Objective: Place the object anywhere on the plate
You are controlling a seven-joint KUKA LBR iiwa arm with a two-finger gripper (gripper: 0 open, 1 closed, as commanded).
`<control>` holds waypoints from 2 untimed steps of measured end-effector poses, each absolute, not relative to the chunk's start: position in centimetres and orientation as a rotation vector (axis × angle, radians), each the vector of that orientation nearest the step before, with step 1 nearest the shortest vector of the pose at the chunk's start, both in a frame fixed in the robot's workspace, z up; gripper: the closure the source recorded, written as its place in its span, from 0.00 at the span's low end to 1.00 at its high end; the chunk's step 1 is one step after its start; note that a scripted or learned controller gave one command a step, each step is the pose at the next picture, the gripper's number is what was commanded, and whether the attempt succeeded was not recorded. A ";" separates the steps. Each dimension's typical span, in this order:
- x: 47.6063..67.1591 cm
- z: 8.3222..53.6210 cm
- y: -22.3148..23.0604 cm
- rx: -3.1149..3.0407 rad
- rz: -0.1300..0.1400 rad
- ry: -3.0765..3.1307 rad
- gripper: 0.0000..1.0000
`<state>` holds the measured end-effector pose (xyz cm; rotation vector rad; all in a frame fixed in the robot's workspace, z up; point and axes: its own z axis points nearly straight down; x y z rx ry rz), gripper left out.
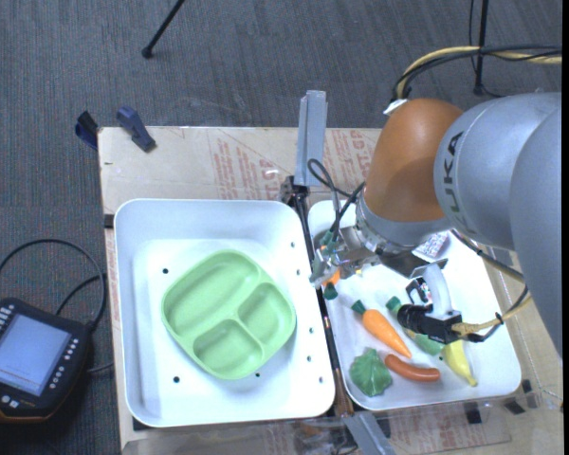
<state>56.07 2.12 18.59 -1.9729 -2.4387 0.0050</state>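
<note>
Looming over the right bin (507, 373), the grey arm (493, 178) reaches down to its gripper (334, 263) at that bin's left edge; whether it is clenched I cannot tell. Toy food lies below: a carrot (384, 330), sausage (412, 369), banana (460, 361) and green leaf (370, 373). Separately, the green plate (229, 313) sits in the left bin (137, 254).

The arm (474, 178) hides the gripper fingertips and the far part of the right bin (498, 349).
</note>
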 end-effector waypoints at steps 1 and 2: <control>54.4 19.4 7.9 -1.859 0.006 -2.527 1.00; 54.4 19.4 7.9 -1.860 0.006 -2.526 0.00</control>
